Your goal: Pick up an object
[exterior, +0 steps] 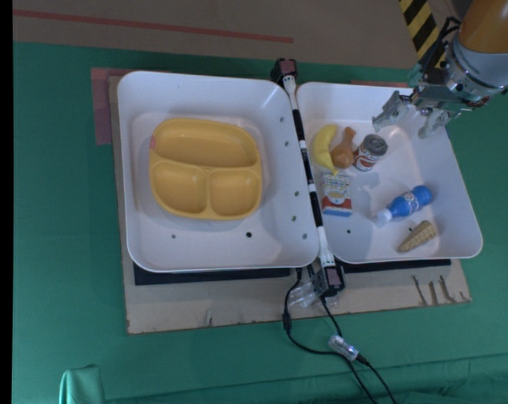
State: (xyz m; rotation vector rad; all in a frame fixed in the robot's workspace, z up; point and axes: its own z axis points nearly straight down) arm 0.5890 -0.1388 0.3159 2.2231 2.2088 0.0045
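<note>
My gripper (409, 119) hangs over the back of the right bin (456, 194), fingers spread open with nothing between them. Below and left of it lie a small can (371, 152), a yellow banana (323, 146) and a brown drumstick (344, 149). A small carton (337, 194) lies near the bin's left wall. A blue bottle (405, 204) and an ice-cream cone (418, 236) rest toward the front right. The can is the nearest thing to the gripper, a short way to its lower left.
The left bin (144, 225) holds a yellow divided tray (206, 167). A black hinge strip (306, 171) runs between the bins. Cables (338, 343) trail off the front of the cardboard base onto the green cloth.
</note>
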